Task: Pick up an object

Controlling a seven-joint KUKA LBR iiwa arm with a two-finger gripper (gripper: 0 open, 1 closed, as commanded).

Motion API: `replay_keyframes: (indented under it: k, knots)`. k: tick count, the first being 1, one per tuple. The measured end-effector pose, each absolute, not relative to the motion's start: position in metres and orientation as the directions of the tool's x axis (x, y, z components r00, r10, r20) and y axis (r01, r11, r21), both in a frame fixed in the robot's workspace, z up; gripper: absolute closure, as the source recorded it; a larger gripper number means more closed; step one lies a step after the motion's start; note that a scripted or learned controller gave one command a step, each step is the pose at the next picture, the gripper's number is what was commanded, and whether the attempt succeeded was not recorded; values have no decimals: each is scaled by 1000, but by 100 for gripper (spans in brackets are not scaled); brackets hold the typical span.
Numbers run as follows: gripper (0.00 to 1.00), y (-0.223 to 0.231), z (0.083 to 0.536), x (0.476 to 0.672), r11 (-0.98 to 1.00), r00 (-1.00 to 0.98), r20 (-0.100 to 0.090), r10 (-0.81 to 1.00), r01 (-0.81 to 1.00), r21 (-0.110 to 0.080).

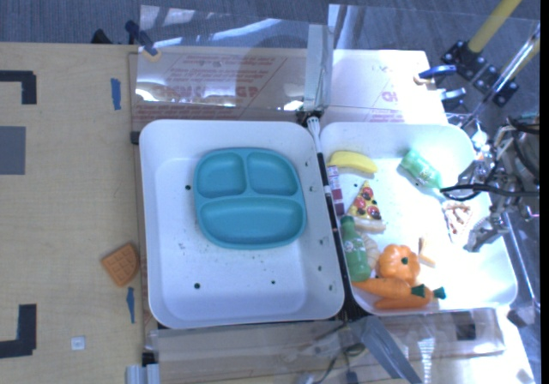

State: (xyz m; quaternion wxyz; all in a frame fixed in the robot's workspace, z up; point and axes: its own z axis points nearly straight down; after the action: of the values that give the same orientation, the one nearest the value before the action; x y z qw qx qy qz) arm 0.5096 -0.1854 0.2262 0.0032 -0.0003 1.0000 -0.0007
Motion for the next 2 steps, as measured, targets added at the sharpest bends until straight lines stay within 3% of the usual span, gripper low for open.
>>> replay_keyframes:
  k: [1,2]
  knots:
    - [0,-159,97,488,967,-967,-12,-255,-255,-6]
    - [0,-106,91,493,948,-947,-17,-319,-319,-11]
